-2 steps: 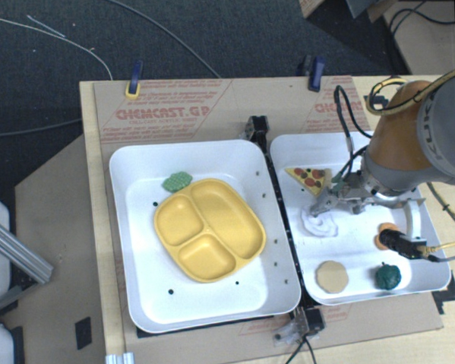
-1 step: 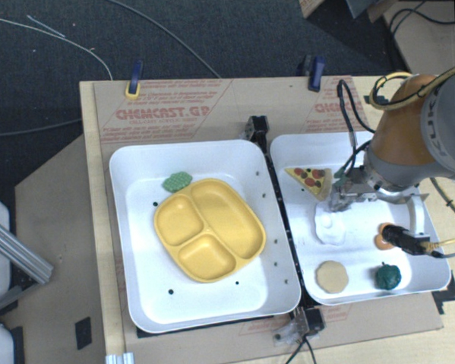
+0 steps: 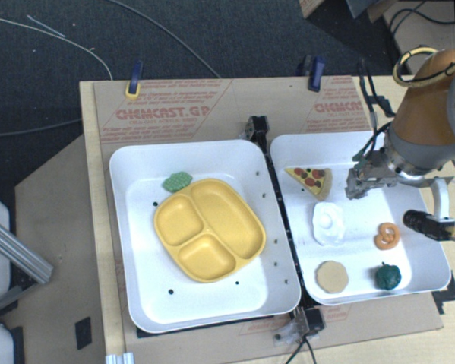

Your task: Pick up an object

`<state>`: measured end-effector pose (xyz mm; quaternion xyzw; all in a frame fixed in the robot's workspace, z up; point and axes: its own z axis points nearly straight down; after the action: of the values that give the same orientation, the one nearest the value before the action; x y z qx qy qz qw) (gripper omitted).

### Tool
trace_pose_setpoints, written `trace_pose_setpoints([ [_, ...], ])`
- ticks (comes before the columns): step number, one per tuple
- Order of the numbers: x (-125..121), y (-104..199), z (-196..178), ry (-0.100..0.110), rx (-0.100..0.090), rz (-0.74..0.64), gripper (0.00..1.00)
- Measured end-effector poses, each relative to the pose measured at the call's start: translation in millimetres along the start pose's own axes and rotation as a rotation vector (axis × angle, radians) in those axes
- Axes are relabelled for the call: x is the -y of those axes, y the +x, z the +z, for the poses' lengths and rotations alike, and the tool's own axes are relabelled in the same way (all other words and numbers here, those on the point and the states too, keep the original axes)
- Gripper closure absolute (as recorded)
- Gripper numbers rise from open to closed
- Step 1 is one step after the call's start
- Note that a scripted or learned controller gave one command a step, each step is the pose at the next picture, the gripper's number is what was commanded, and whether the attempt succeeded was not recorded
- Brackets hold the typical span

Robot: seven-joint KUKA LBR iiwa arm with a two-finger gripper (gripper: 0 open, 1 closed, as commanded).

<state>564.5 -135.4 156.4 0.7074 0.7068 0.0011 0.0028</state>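
Cardboard-topped bench, two white bins; grey gripper point(image 3: 362, 179) hovers beside the triangular pizza-slice toy point(image 3: 311, 180). Finger state unreadable; descending here, it risks clipping the slice's edge.

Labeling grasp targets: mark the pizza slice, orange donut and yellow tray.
pizza slice point(image 3: 310, 179), camera view, middle of its topping.
orange donut point(image 3: 387, 237), camera view, on its ring.
yellow tray point(image 3: 249, 233), camera view, right compartment floor.

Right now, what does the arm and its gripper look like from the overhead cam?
The arm is grey with a broad orange band above the wrist. Black cables run beside it at the upper right. At its end sits the gripper, a compact dark grey metal block. A white bracket and a black cylindrical part stick out below the wrist. No markings are legible.
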Motion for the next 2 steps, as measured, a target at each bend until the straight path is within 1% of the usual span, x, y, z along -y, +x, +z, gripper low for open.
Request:
trace_pose_setpoints([
  [1,-6,-3,-44,0.000,0.000,-0.002,1.00],
  [2,-12,-9,-106,-0.003,0.001,-0.002,1.00],
])
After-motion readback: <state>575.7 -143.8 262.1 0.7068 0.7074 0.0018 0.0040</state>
